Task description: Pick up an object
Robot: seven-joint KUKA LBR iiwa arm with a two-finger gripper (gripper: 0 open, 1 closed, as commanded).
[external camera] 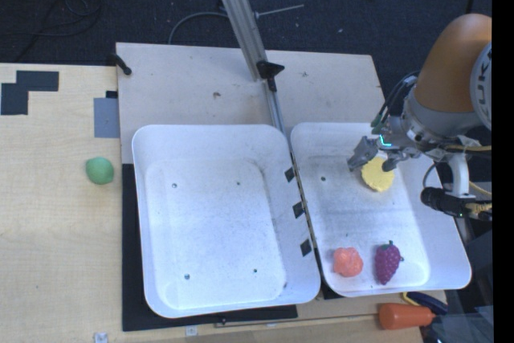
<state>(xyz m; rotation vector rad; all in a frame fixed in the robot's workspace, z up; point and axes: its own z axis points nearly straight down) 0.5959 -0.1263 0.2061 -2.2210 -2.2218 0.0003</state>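
Camera view showed the gripper (pixel 374 156) low in the right bin (pixel 438 269), its fingers spread to either side of the yellow piece's (pixel 379 176) upper edge. Whether they touched the piece could not be told; nothing was pinched between them, and the yellow piece looked to rest flat on the bin floor.

By my reading the pick was at the closing stage: the approach looked done, while the squeeze and the lift were left.

Taking the yellow piece as the mark, the bin's far rim lay a fair way above it and the right rim lay beyond the arm's wrist. The divider between the bins (pixel 298 209) sat well to its left, with bare bin floor between. The orange fruit (pixel 348 262) and the purple grapes (pixel 387 262) lay well below it, near the front rim, so neither crowded the grasp. Straight up looked the freest way out. The left bin (pixel 152 253) sat farther left again, past the divider.
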